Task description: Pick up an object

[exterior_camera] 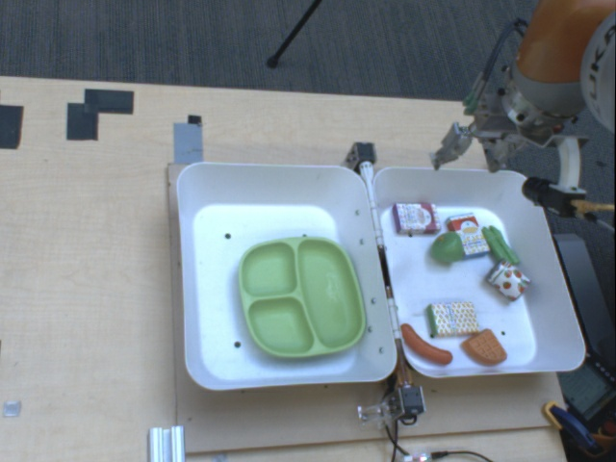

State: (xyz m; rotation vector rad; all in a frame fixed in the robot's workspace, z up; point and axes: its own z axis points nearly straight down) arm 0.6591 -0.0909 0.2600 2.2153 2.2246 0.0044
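— Where is the gripper (474, 152) seen?
— It is seen at the upper right of the frame, above the far rim of the right bin (553, 301), below the arm's orange band (563, 22). Its two fingers are spread apart, and nothing is held between them.

— What is laid in the right bin?
— A small dark red packet (416, 218) is placed near the upper left corner. A red and white box (467, 235) is set beside a round green item (446, 249), and the two are touching. A long green vegetable (500, 245) is laid just right of the box, with a small patterned carton (507, 281) below it. Lower down, a green speckled box (452, 318), a red sausage (425, 346) and an orange wedge (484, 346) are found.

— And the left bin (207, 258)?
— A green divided plate (300, 296) is held in it, at the centre.
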